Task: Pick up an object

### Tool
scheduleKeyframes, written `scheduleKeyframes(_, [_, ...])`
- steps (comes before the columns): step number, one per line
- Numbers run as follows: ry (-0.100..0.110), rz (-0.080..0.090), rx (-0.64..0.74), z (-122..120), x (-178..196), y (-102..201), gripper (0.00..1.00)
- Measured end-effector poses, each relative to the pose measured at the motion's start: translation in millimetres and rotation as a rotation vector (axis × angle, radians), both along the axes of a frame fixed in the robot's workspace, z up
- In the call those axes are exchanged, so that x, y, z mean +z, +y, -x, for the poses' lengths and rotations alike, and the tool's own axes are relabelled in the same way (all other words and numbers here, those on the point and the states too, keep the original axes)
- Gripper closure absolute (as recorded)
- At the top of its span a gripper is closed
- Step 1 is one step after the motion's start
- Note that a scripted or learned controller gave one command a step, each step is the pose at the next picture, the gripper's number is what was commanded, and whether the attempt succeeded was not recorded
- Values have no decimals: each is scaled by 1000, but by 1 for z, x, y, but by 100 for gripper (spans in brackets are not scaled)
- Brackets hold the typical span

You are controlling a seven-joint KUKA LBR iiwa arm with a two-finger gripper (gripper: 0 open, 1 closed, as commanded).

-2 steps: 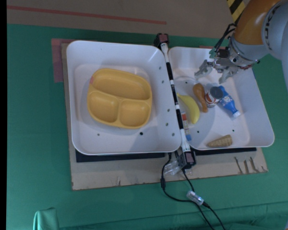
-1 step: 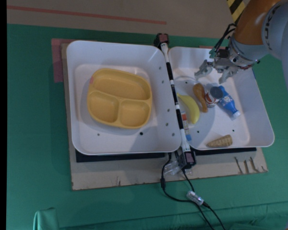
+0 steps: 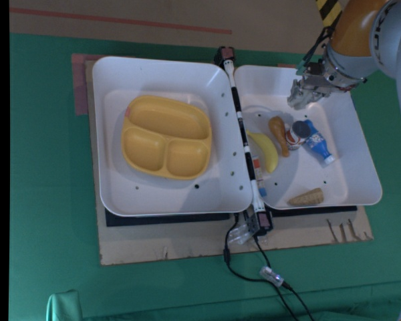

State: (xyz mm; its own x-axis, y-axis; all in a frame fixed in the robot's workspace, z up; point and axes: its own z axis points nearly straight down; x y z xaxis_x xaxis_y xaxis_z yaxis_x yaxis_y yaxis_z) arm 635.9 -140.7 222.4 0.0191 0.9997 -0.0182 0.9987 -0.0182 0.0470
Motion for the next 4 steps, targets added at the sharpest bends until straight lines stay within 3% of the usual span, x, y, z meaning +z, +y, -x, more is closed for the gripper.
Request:
scheduleKeyframes(1, [34,-14,15,-35,61,-6,100])
scheduleKeyframes(2, [32,-14,15,-66,113,8,100])
scheduleKeyframes(3, [30,-14,15,-65,157,56,100])
scheduleKeyframes(4, [35,-13,12,-65,152,64,100])
